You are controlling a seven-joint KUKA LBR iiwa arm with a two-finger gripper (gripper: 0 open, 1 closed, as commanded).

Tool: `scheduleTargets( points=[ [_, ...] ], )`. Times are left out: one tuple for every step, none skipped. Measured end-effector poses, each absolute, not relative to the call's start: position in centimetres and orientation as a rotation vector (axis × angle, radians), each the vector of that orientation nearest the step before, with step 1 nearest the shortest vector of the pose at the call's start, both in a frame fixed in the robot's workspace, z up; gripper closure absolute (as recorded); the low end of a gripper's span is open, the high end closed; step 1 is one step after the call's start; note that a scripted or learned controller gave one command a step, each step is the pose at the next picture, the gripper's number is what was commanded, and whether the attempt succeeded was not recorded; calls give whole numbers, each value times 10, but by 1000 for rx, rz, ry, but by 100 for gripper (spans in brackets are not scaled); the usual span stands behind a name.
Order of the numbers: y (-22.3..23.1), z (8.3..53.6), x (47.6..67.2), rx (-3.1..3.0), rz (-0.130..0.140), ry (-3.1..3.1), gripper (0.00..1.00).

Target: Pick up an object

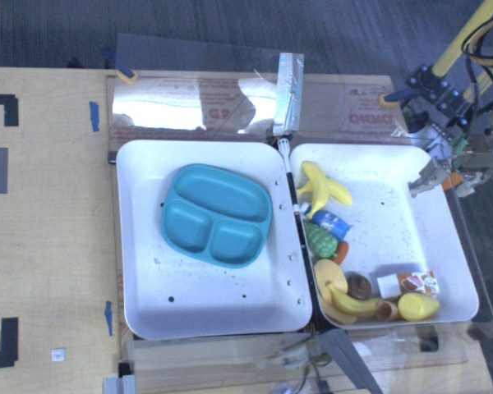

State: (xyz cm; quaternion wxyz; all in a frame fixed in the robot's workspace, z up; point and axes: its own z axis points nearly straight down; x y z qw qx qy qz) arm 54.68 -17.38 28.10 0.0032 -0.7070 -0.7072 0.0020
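Your gripper hovers at the right bin's far right rim, nothing between its fingers, though I cannot tell their spread. You're at the approach step: the yellow banana lies against the bin's left wall, so the next move likely calls for travelling left and descending.

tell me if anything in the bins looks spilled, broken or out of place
Nothing stands out. The blue divided plate lies flat in the left bin; the toy foods sit crowded along the right bin's left and near edges, none spilled over a rim.
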Motion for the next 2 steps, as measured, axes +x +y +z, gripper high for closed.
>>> scheduleTargets(
  points=[
    [-96, 171, 547, -2109, 14, -2308, 0],
    [-141, 86, 513, -2106, -2, -2335, 0]
  ],
)
